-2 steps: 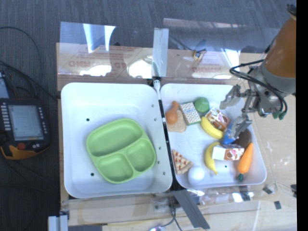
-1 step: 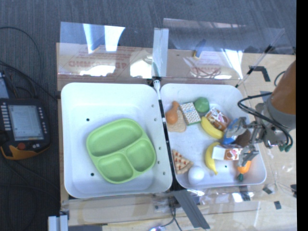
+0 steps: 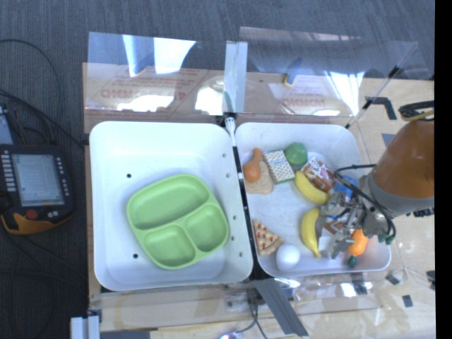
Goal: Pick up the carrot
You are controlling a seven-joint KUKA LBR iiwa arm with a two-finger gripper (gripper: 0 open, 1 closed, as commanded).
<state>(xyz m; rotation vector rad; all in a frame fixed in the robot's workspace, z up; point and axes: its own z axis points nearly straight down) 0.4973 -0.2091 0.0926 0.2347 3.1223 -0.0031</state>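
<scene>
Reaching into the right bin (image 3: 367, 154), our gripper (image 3: 345, 233) hovers at the carrot (image 3: 358, 244); jaws unreadable, cannot tell. Next: confirm a grip, then lift.

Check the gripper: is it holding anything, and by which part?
Cannot be told. The two-finger metal gripper sits low in the right shallow white bin, right beside the small orange carrot with a green top, but the view doesn't resolve anything between its fingers.

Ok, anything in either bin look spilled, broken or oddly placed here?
Nothing broken or spilled. All the toy food sits jumbled in the right white bin, while the green divided plate in the left white bin holds none. The orange carrot lies beside the two-finger gripper.
</scene>
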